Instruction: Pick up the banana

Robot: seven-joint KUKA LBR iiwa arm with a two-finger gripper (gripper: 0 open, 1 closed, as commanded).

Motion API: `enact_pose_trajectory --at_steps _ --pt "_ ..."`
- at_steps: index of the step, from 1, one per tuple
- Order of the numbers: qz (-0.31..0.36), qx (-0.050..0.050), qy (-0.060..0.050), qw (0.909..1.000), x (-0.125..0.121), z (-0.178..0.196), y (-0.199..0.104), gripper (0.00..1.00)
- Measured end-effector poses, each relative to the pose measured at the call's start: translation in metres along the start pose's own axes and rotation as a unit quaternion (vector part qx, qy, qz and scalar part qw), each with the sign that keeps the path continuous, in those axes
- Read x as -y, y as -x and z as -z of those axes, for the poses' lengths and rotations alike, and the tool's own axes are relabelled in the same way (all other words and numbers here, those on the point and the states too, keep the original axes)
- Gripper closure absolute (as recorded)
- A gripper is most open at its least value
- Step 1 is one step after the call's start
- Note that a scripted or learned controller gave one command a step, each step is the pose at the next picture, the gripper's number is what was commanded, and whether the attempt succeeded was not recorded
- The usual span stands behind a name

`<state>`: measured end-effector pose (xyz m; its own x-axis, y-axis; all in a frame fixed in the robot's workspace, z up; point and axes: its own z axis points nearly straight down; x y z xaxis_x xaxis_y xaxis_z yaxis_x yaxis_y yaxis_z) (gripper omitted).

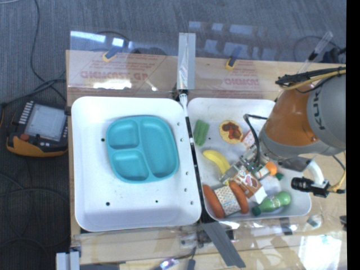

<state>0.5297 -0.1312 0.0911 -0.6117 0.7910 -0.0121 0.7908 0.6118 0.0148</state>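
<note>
Yellow banana (216, 161) is lying in the right bin (264, 107), left of centre, just beside the gripper (243, 167), which is hovering low over the toy food; whether anything is clamped cannot be told. A green pepper piece (201, 131) is sitting farther back, hot dogs (225, 198) nearer. A blue divided plate (143, 147) is resting in the left bin (90, 196)

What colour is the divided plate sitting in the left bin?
Light blue, or turquoise: the divided plate shows plainly in the camera view, lying in the left bin.
</note>
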Motion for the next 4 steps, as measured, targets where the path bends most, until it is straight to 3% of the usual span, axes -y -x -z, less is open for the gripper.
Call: enact_pose_trajectory --at_steps 1,2,3,4 --pt "0.173 0.003 -0.001 0.9849 -0.009 0.001 -0.024 0.0" --pt "0.087 -0.004 -0.004 0.9961 -0.039 -0.001 -0.008 0.0" --pt "0.088 -0.003 -0.001 0.9961 -0.042 0.009 -0.009 1.0" --pt "0.155 -0.005 -0.007 0.9879 -0.034 0.035 0.059 1.0"
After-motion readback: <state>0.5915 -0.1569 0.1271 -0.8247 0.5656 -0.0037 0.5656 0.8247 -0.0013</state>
